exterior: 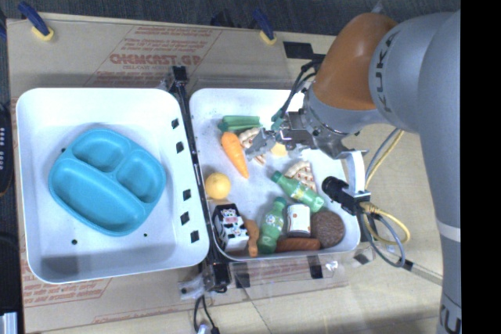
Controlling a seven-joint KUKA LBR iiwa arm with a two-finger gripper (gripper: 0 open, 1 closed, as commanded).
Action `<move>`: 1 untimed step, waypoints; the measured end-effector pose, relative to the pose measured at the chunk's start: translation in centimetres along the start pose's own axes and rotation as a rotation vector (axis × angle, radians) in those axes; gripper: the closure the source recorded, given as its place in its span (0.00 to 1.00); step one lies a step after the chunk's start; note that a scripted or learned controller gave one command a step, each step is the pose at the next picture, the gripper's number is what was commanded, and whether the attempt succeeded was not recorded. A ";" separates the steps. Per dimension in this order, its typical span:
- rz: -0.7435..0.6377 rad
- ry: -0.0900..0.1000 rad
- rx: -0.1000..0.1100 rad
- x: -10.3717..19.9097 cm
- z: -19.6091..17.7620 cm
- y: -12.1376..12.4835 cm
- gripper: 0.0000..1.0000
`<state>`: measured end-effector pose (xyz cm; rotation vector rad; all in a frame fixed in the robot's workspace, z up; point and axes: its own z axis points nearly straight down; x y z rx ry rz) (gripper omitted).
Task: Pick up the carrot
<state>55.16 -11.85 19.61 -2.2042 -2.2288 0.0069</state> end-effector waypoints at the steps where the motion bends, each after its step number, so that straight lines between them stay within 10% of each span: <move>1: 0.023 -0.007 -0.016 2.2 9.9 7.9 0.00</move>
